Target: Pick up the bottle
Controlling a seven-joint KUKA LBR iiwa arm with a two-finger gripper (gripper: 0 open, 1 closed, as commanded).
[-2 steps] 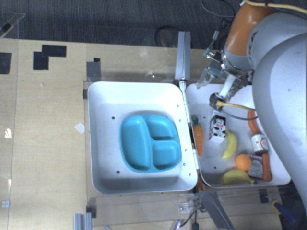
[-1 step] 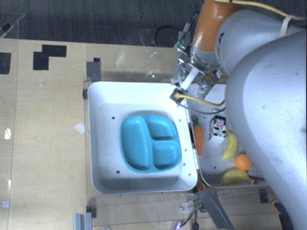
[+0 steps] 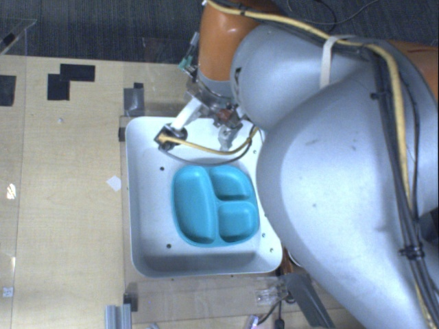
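Observation:
My gripper hangs below the orange wrist band, over the far edge of the white bin. The big grey arm reaches in from the right and hides the bin's right side and whatever lies under it. A blue divided tray with three compartments lies in the middle of the bin, just in front of the gripper.
A yellow cable loops from the gripper across the bin's far end. Bare wooden bench with black markers spreads to the left. A metal bracket stands at the bin's far left corner.

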